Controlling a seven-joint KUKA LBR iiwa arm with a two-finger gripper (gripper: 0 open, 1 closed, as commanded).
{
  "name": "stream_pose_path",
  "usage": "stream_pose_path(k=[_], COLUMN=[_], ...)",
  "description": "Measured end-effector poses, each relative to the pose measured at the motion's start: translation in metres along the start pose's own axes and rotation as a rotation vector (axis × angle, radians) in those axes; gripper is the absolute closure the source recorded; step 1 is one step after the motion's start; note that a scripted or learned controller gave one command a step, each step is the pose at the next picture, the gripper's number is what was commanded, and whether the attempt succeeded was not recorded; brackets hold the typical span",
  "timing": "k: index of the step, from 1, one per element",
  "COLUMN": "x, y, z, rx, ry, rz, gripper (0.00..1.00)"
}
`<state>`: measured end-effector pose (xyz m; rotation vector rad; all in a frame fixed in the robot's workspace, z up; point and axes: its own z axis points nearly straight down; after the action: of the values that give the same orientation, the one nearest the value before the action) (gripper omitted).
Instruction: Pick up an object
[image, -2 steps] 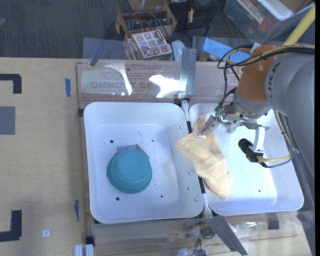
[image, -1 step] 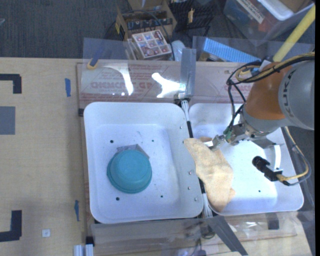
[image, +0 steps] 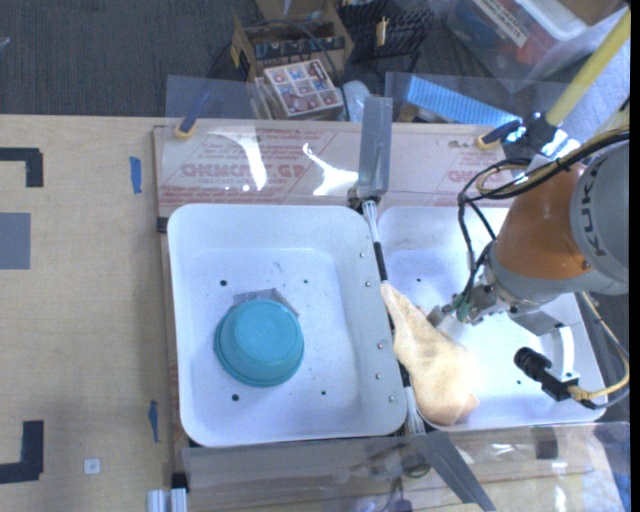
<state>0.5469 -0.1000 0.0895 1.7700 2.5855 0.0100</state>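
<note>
**Two Bins, One Arm: Bench Condition at Capture**

Two shallow white bins sat side by side on the bench, separated by a central divider (image: 378, 262), used below as the reference landmark.

Left of the divider, the left bin (image: 190, 250) contained a teal bowl (image: 260, 343), resting mouth-down on a small grey patch (image: 262, 297) on the bin floor, well apart from the divider.

Right of the divider, the right bin (image: 420, 235) contained a tan, pear-shaped soft object (image: 430, 362). Its narrow end lay just beside the divider; its broad end extended toward the bin's near edge.

The arm (image: 540, 235), grey with an orange band, reached over the right bin from the side far from the divider. The gripper (image: 462, 308) was positioned low, just beside the upper flank of the tan object, on the side away from the divider. Whether the gripper was open or closed could not be determined, and contact with the tan object could not be confirmed.
</note>
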Motion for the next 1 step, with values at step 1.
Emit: stream_pose_path(k=[1], x=[-0.0284], y=[0.0562], z=[0.0008], rx=[0.0], ry=[-0.002], rz=[0.073], gripper=[0.0])
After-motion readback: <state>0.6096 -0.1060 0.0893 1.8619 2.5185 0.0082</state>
